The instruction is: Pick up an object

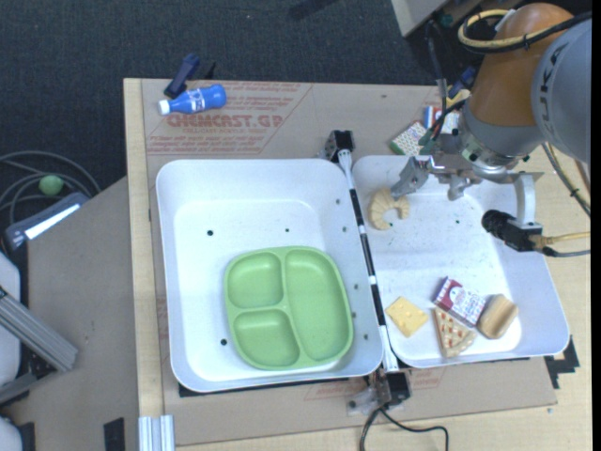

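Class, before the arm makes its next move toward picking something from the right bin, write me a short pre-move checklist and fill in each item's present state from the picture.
1. End effector is above the right bin: ok.
2. A target lies near it: the pale croissant-like piece sits just to its left in the view: ok.
3. That piece is free of neighbours, apart from the cheese wedge: ok.
4. Nothing is seen held between the fingers: ok.
5. Finger opening wide enough for the piece: cannot tell.
6. The piece is away from the bin wall: not ok, it lies close to the divider.
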`<control>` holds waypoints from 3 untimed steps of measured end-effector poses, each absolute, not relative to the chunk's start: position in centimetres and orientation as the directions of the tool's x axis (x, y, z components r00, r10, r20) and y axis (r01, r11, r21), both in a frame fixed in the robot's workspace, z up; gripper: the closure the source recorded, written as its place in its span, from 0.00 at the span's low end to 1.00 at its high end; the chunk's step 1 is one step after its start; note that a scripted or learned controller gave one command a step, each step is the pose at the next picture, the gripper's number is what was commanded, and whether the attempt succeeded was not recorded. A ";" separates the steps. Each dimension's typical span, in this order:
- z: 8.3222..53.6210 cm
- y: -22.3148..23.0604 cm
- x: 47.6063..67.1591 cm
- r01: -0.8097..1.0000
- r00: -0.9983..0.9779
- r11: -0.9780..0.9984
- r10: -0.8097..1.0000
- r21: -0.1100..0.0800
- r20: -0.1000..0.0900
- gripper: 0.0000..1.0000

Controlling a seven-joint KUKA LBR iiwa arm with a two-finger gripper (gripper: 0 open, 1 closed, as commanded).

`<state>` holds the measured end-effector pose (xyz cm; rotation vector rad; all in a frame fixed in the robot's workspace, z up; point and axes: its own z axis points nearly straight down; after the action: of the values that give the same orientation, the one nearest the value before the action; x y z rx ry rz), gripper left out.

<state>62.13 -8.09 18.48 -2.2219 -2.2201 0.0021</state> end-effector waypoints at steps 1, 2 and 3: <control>9.2 -9.8 67.1 1.000 0.000 0.000 1.000 0.015 -0.004 0.00; 8.5 -13.7 63.2 1.000 0.000 0.000 1.000 -0.002 0.000 0.00; 9.5 -18.0 60.8 1.000 0.000 0.000 1.000 -0.001 0.000 0.00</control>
<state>60.79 -17.98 9.51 -2.2203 -2.2206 0.0011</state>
